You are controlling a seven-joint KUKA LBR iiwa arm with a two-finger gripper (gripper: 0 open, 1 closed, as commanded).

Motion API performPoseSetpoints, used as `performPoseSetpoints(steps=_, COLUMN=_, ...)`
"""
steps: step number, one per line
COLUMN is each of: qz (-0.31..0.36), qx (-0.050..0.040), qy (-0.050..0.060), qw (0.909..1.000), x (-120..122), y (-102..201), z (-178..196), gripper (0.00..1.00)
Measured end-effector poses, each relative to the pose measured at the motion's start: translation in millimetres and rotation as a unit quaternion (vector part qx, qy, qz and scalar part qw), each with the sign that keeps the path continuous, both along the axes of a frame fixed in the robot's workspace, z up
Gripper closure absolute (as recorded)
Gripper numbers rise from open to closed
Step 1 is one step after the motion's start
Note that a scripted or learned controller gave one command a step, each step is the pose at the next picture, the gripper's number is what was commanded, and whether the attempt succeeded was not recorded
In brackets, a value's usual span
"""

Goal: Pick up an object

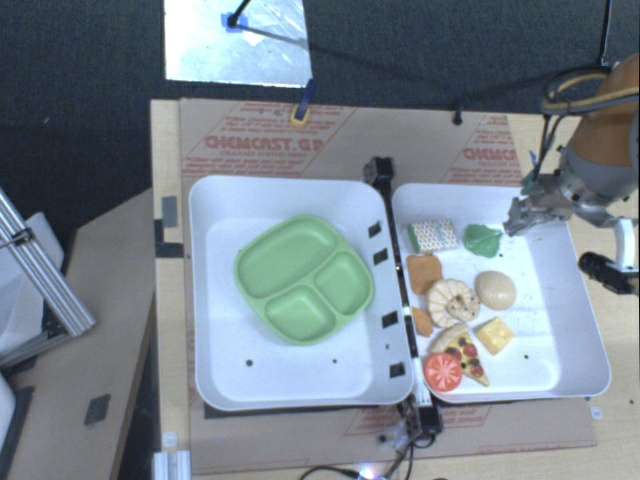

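Toy food pieces crowd the left half of the right bin [585, 353]: a patterned green-and-white block [433, 235], a green leafy piece [483, 240], an orange slab [424, 272], a round tan pastry [452, 301], a beige egg-like ball [495, 290], a yellow cheese wedge [494, 336], a pizza slice [466, 353] and a red tomato [443, 371]. Most sit touching or just beside one another near the divider between the bins. The bin's right half is open white floor. The gripper [517, 220] hangs near the bin's far rim, just right of the green leafy piece; whether its fingers are parted or closed cannot be told. The left bin [215, 368] holds a green divided plate [304, 278], with bare floor along every wall.
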State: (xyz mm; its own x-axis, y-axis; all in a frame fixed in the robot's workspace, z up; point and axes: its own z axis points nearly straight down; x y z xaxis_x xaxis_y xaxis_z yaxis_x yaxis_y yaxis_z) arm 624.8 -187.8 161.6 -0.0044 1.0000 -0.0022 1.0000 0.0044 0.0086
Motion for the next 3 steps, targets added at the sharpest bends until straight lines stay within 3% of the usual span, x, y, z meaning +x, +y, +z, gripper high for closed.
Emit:
performPoseSetpoints(steps=1, qz=0.001, qx=-0.0003, qy=0.0, qw=1.0, x=6.7, y=-2.8, z=64.4, gripper=1.0)
performPoseSetpoints(steps=2, qz=0.001, qx=0.0004, qy=0.003, qw=1.0, x=7.7, y=-2.7, z=63.5, gripper=1.0)
performPoseSetpoints(steps=3, qz=0.002, qx=0.0018, qy=0.004, qw=1.0, x=-22.4, y=49.1, z=70.4, gripper=1.0)
